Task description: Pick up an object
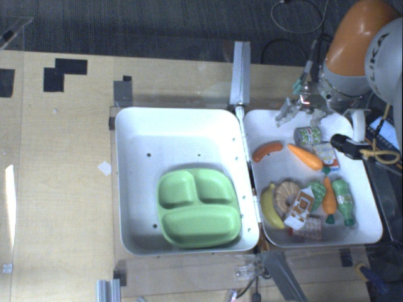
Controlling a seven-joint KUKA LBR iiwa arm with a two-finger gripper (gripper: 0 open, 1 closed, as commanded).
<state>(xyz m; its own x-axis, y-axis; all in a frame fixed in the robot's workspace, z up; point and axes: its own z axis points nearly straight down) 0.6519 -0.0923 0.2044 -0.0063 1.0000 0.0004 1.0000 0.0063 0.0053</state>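
Green divided tray (199,206) sits nearest me in the left bin (135,168), the banana (271,209) and carrot (305,157) crowd the right bin (264,128), and beyond them my gripper (296,107) hangs spread open, gripping nothing.

Smooth white plastic bins (126,168) on a pale wood-grain bench (56,168).
At lower centre, a matt green plastic tray (198,207) with moulded compartments lies in the left bin. At upper right, the arm's glossy orange band (359,33) tops a bare-metal gripper (296,109). Right bin: shiny plastic toy foods, among them an orange carrot (305,156) and a yellow banana (271,209).
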